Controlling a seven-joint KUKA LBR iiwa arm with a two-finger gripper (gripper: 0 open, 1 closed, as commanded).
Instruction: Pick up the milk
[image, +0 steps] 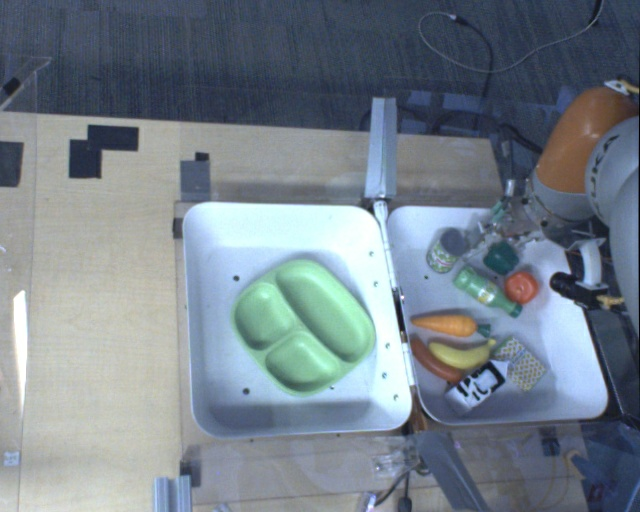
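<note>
The milk (478, 385) is a small black-and-white carton lying on its side at the front of the right bin (570, 400), just below a banana (462, 353). My gripper (507, 222) hangs over the back of that bin, right above a dark green round item (500, 259), far behind the milk. The arm's orange band (580, 135) rises at the right.
The right bin also holds a can (443, 251), a green bottle (487, 290), a tomato (521, 288), a carrot (446, 324), a red pepper (432, 360) and a patterned packet (524, 367). A green divided plate (304, 325) lies in the left bin (210, 300).
</note>
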